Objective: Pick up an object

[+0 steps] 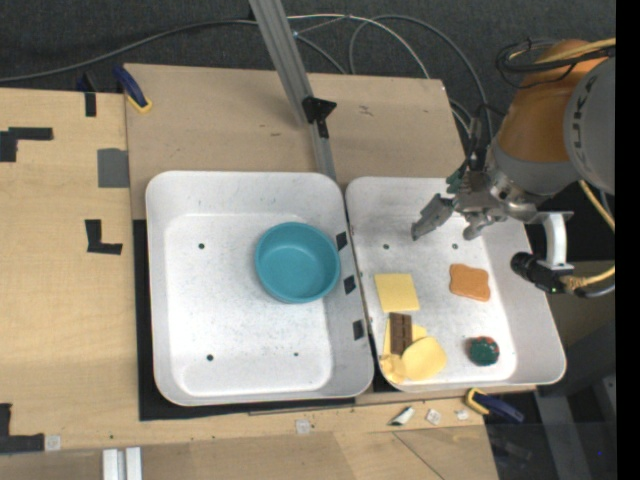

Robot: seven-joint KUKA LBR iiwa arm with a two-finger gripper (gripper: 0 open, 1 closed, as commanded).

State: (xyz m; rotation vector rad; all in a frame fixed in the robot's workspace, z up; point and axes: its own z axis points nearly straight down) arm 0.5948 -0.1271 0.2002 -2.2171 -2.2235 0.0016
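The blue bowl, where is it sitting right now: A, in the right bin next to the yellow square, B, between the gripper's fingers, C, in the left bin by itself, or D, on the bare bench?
C: the blue bowl rests alone in the left bin, apart from the gripper.

Even, fairly bright overhead light, soft shadows, mild glare on the white bins, slightly grainy focus.
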